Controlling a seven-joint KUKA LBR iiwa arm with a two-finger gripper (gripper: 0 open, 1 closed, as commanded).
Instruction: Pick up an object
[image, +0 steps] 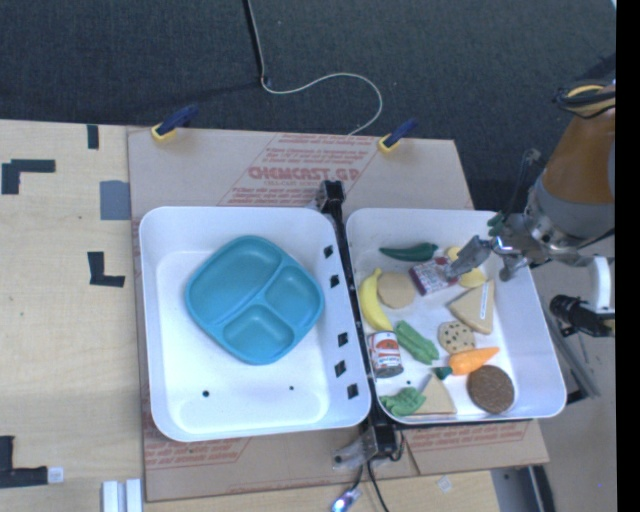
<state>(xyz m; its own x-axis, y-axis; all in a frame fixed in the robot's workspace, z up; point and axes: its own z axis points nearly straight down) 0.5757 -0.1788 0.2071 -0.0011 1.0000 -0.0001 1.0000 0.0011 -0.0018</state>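
Arm (578, 170) is in from the right, gripper (478, 256) low over the right bin (545, 345) near its far right corner. Fingers look spread apart, one tip angled down-left toward the purple packet (432, 275), nothing between them. Can't tell if that tip touches the packet or the yellow piece (470, 254) just beside it (too blurry there).

Right bin contents: green pepper (409, 251) at the far side, banana (373, 301) along the left wall, tan round (396, 291) touching the banana, cheese wedge (474, 308) under the gripper, cookie (455, 335), green pod (416, 341), can (386, 354) near the divider, carrot (469, 361), brown disc (491, 388) at the near right, sandwich slice (434, 399) with a green leaf (401, 403) at the near edge.

Left bin (160, 320) holds a blue plate (255, 298), three compartments, lying flat toward the far half.

Both bins sit on cardboard (300, 170), clipped at the far edge.
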